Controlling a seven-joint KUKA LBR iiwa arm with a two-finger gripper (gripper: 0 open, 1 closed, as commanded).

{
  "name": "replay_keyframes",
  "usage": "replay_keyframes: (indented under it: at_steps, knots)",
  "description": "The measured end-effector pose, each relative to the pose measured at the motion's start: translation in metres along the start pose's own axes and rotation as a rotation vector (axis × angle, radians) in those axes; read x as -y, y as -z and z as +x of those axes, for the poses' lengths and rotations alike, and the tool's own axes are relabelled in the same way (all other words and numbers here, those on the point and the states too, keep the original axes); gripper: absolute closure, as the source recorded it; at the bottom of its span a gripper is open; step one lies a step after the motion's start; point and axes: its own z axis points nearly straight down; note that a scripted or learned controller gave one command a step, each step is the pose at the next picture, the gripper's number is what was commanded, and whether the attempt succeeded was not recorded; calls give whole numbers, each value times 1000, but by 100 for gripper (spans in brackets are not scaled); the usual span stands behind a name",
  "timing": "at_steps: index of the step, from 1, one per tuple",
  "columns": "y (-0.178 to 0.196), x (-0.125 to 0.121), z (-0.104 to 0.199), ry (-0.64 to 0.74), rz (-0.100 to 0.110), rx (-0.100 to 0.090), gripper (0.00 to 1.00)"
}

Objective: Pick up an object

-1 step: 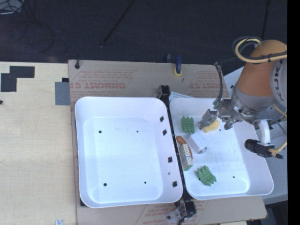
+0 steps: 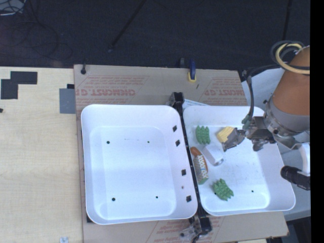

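Pale wood surface (image 2: 35, 151) under brown cardboard (image 2: 131, 87), dark floor behind. Gripper (image 2: 246, 139) over right bin (image 2: 273, 186), can't tell its state, beside yellow block (image 2: 225, 133).

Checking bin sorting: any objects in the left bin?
No, the left bin shows bare white floor; the items lie in the right bin.

The arm (image 2: 289, 97) shows a broad orange band above a grey wrist ring. A yellow cable (image 2: 287, 52) loops at its top, and a black cable (image 2: 249, 92) runs down its side. The tool (image 2: 246, 138) is dark grey metal, blocky, with short stubby ends.
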Motion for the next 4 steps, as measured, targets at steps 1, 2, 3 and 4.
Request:
replay_keyframes:
  at_steps: [1,2,3,4]
  knots:
    - [4,-1,-2,-2,8,0,100]
    - [46,37,64,4,2,0,100]
    - [139,35,106,3,-6,0,100]
    - [120,-14,121,2,4,3,100]
